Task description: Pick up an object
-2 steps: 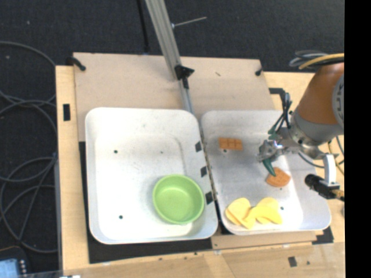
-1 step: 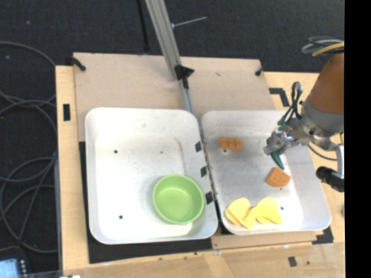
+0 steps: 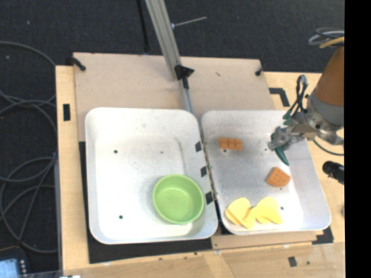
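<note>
Orange chunk (image 3: 278,177) just below pincer (image 3: 282,153), apart.

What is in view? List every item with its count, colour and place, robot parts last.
bins: two, white, side by side on the bench
bowl: one, green, left bin, near front right corner
block: one, orange, right bin, rear left area
wedge: one, orange, right bin, right of centre
yellow pieces: a cluster, yellow, right bin, front
metal post: one, grey, behind the bins
arm: one, grey and orange, right side
gripper: one, over right bin's right part
</note>
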Tool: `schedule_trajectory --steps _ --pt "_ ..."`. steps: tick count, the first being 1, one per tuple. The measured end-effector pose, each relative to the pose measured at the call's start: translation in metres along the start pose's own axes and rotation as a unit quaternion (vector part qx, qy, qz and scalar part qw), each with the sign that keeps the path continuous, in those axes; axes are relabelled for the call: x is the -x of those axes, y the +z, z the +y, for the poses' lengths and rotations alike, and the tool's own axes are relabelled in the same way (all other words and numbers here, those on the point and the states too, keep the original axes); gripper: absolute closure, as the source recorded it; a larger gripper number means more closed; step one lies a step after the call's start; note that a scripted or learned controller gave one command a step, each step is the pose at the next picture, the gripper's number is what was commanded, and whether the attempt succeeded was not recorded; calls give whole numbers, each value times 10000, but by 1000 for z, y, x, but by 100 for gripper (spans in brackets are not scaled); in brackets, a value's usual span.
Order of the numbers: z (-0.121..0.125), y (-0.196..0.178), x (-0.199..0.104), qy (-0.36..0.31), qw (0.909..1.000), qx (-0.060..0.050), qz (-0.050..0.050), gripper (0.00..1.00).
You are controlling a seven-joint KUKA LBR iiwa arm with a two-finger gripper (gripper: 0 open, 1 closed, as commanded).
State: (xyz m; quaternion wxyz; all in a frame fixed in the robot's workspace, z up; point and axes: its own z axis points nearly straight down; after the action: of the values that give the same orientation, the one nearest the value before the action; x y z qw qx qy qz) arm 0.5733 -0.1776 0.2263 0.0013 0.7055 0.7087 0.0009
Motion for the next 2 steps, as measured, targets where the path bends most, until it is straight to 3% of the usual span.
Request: schedule_trajectory --steps 2 --pt "6 -4 -108 -12 10000 -12 8 100"
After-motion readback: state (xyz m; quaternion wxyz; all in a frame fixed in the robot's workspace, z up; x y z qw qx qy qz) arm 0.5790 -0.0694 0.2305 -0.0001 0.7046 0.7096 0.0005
